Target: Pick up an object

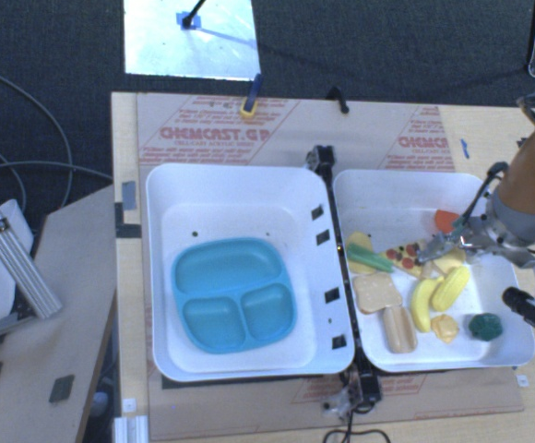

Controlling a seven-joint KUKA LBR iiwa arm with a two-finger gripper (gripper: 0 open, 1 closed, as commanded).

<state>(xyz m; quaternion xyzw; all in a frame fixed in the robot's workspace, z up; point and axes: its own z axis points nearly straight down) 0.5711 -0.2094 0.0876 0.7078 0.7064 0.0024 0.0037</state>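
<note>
The right bin (378, 187) holds several toy foods. Among them are a yellow banana (422, 305), a yellow corn cob (451, 287), a tan bread slice (376, 293) and a tan bun (398, 329). A dark green piece (485, 325) lies at the front right and an orange-red piece (445, 220) at the back. A green pod (369, 262) lies near the left wall. My gripper (436, 245) reaches in from the right, low over the middle of the pile. It is just above the corn cob and beside a small speckled piece (402, 255). Nothing is visibly lifted.
The left bin (221, 187) holds a blue divided plate (235, 293). A black hinge strip (330, 247) runs between the bins. The arm's grey wrist (526, 215) overhangs the right bin's right wall. A shiny metal sheet (189, 26) lies beyond the bench.
</note>
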